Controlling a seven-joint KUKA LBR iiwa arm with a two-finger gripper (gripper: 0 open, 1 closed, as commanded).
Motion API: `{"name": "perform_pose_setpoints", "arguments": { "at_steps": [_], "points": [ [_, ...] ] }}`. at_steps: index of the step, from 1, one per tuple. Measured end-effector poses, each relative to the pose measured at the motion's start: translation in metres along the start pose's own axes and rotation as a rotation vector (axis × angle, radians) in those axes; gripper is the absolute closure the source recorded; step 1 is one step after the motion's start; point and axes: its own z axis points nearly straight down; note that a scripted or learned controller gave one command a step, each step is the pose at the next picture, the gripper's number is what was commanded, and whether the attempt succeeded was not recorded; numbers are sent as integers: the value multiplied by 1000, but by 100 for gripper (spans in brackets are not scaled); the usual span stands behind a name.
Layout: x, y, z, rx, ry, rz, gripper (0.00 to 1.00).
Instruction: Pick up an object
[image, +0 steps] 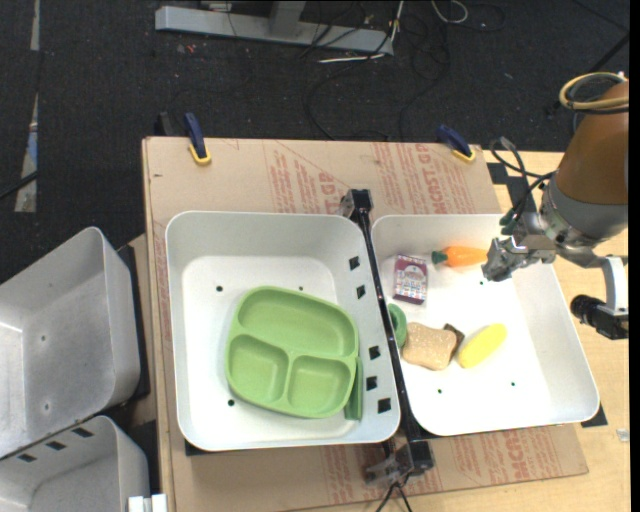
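Note:
The right bin (545, 400) holds an orange carrot (462, 256) near its back edge, a small purple packet (410, 279), a tan slice of bread (431, 346) and a yellow lemon-shaped piece (481, 345). My gripper (498, 262) hangs over the back right part of this bin, just right of the carrot's tip. I see nothing between its fingers. The grey arm with its orange band reaches in from the right edge.
The left bin (190, 250) carries a green divided tray (292, 352). A green piece (397, 325) sits by the divider between the bins. Grey tubs (60, 330) stand at the far left. Clamps hold the cardboard base at the back.

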Motion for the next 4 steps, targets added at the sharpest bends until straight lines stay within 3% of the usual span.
{"name": "perform_pose_setpoints", "arguments": {
  "at_steps": [1,4],
  "points": [
    [9,-2,-58,0,0,-2,100],
    [151,32,-52,3,3,-6,100]
  ]
}}
